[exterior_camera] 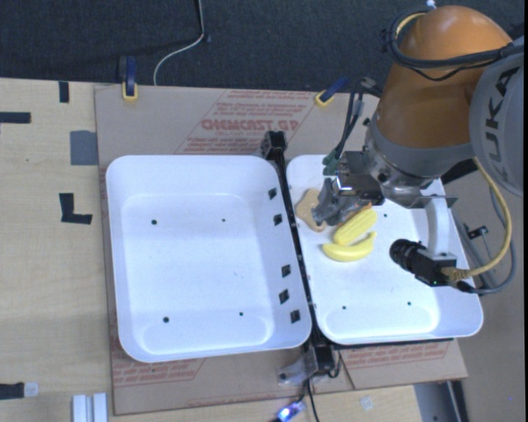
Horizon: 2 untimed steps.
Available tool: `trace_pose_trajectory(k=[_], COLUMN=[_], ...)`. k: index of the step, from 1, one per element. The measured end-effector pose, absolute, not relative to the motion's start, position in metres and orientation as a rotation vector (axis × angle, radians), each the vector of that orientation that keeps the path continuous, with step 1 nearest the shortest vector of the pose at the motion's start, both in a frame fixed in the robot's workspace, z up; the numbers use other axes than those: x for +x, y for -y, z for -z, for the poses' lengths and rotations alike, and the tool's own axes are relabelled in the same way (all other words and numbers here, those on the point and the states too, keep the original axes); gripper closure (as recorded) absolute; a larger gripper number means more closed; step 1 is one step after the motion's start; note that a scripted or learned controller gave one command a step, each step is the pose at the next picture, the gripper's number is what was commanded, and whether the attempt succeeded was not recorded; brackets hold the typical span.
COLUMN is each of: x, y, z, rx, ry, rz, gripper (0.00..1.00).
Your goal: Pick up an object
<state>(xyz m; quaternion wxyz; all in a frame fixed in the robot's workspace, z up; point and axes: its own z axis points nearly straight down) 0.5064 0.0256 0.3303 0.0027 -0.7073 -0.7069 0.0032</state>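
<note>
gripper [337, 202]: low over the right bin's [396, 323] far-left part, finger spread and hold cannot be told | yellow corn cob [355, 224] and yellow banana [348, 251] lie touching just right of it, tan piece [310, 207] at the divider edge | left bin [194, 323] broad open floor | right bin's near half open

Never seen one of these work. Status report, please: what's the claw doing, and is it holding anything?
Gripper low in the right bin, over the yellow pieces. Tan piece beside them, near the divider. No hold confirmed. Nothing blocking.
</note>
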Motion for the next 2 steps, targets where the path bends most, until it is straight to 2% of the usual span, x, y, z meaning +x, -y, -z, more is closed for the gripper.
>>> trace_pose_trajectory(k=[1,2], x=[0.530,0.481], y=[-0.072,-0.093], z=[-0.500,-0.407], rx=[-2.221,-2.212], ry=[2.236,2.220], rz=[0.023,-0.015], gripper=[1.00,1.00])
